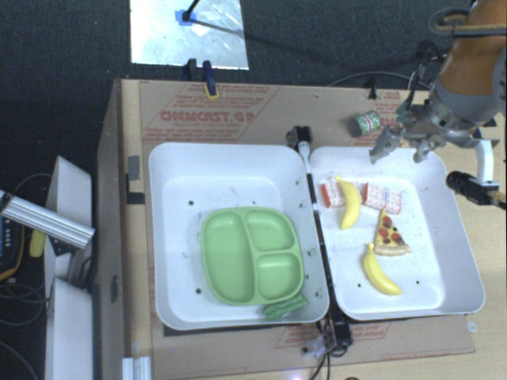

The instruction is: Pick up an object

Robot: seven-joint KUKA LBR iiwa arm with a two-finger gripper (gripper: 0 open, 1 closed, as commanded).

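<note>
A: Gripper (pixel 402 147) state?

B: Fingers (pixel 383 146) spread, nothing between them. It hangs over the back rim of the right bin (pixel 455 240), near the far right corner. Arm (pixel 469 70) comes in from the right, orange band above the wrist.

A: Nearest objects?

B: Small green-and-white roll (pixel 367 122) just left of the gripper, on the cardboard outside the bin. Inside the right bin, toward the back: one banana (pixel 348 203) lying lengthwise, with a red-and-white packet (pixel 329 194) touching its left side and another packet (pixel 383 196) just beside it on the right.

A: Rest of that bin?

B: Pizza slice toy (pixel 388 236) mid-bin, below the right packet. Second banana (pixel 379 271) near the front, its top end just beside the pizza slice.

A: Left bin?

B: Left bin (pixel 178 188) holds a green divided plate (pixel 252 255), three compartments, sitting toward the front. A green object (pixel 283 307) lies at the plate's front right edge; can't tell what it is.
</note>
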